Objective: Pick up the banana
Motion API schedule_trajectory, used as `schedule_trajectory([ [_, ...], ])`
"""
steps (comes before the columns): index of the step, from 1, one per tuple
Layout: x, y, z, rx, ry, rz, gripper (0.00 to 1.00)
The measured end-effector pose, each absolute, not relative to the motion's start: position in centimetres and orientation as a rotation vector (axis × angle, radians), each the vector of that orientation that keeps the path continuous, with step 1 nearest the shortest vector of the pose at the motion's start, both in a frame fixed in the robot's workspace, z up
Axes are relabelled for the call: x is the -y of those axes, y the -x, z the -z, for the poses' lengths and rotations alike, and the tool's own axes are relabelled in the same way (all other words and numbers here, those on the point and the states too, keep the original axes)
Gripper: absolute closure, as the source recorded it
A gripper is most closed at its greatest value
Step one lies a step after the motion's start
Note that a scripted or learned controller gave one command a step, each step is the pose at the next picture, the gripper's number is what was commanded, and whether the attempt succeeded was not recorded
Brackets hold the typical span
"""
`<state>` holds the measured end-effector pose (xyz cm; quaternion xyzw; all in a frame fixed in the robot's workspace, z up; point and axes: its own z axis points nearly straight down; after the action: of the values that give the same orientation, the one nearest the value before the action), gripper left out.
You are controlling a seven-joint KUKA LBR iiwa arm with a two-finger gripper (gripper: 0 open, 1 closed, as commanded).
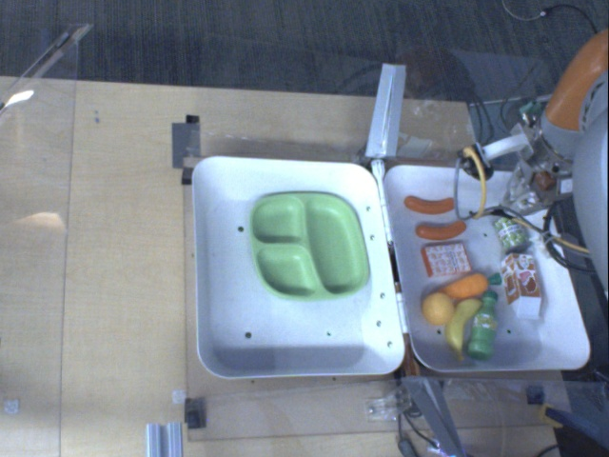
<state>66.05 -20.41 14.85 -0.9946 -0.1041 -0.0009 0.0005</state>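
Green plastic bottle (pixel 482 329) at the right white bin's (pixel 561 350) near edge, curved yellow banana (pixel 460 327) touching its left side beneath a round orange fruit (pixel 437 307), my gripper (pixel 535 177) over the bin's far right corner, grasp state indeterminate, green divided tray (pixel 310 244) in left bin (pixel 219 255).

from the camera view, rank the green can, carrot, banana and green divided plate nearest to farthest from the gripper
Gripper is at the right bin's far right corner.
1. Green can, just below it.
2. Carrot, mid-bin.
3. Banana, near edge, beside the green bottle.
4. Green divided plate, in the left bin.
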Motion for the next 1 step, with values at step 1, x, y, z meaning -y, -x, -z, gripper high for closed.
schedule_trajectory([
  [1,20.39,-66.3,-15.76,0.341,3.123,0.004,1.0],
])
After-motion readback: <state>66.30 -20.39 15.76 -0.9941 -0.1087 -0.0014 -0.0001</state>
